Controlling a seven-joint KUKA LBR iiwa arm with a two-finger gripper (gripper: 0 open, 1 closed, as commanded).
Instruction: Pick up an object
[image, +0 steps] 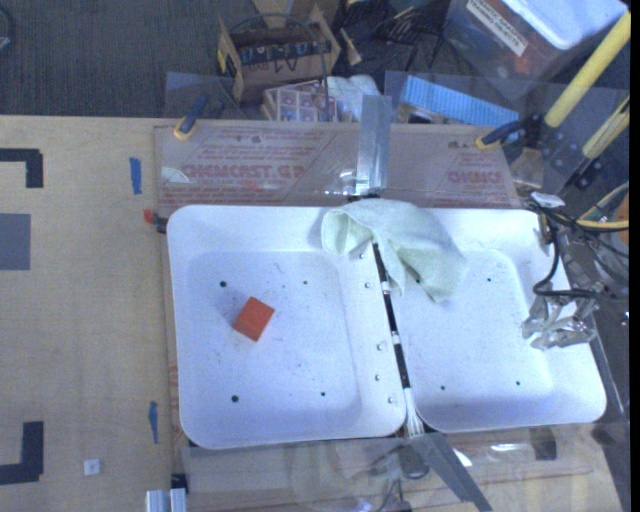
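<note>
You are looking at a pale cloth (397, 243) covering part of the seam between the left bin (200, 400) and right bin (560, 400).

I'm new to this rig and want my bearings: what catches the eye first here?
The orange block stands out, lying alone in the left bin. Next is the pale green cloth, draped over the divide between the two bins at their far edge. A metal clamp-like part sits at the right bin's right rim.
</note>
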